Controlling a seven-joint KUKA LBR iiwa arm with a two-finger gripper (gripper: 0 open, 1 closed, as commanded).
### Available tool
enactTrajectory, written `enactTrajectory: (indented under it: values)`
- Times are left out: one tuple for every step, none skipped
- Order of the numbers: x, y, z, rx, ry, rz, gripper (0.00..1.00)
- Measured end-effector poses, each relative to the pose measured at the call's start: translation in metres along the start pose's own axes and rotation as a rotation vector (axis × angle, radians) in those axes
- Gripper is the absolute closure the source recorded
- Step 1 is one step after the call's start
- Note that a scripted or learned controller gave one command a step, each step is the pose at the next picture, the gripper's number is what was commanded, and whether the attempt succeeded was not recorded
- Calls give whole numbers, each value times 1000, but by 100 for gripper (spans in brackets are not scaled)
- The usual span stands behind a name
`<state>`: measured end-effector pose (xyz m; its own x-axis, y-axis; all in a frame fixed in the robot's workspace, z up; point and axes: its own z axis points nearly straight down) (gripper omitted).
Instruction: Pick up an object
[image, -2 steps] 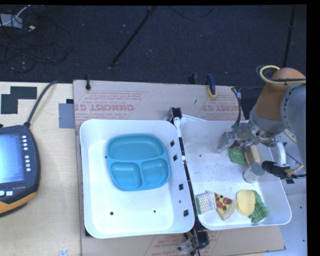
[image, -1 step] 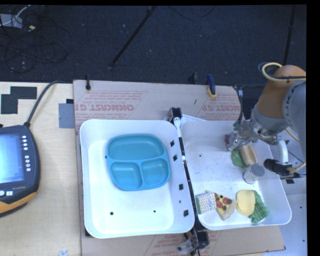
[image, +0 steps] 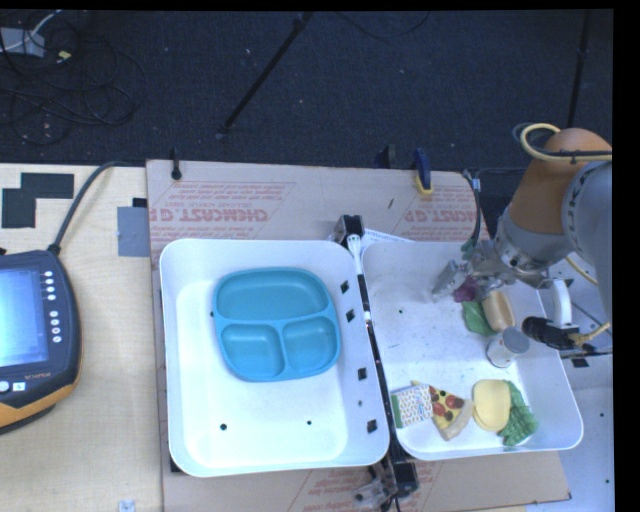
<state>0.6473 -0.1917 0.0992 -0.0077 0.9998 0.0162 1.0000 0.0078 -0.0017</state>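
From above, the tool (image: 462, 277) is low in the right bin (image: 420, 300), at its far right side. I cannot tell if it is open or holding anything. Just beside it lie a green and tan toy (image: 490, 312) and a grey cup (image: 503, 349). The toys sit close together, so the tool could bump one away or grab nothing.

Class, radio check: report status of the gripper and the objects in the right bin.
Gripper low over right bin, fingers unclear. Nothing seen held. Pizza slice, burger near front edge, untouched. Blue tray in left bin.
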Motion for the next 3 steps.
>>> enactTrajectory:
  values:
    - [-7, 2, 9, -4, 8, -3, 0]
    - [-11, 2, -2, -6, -5, -5, 100]
    - [-3, 4, -1, -5, 11, -9, 0]
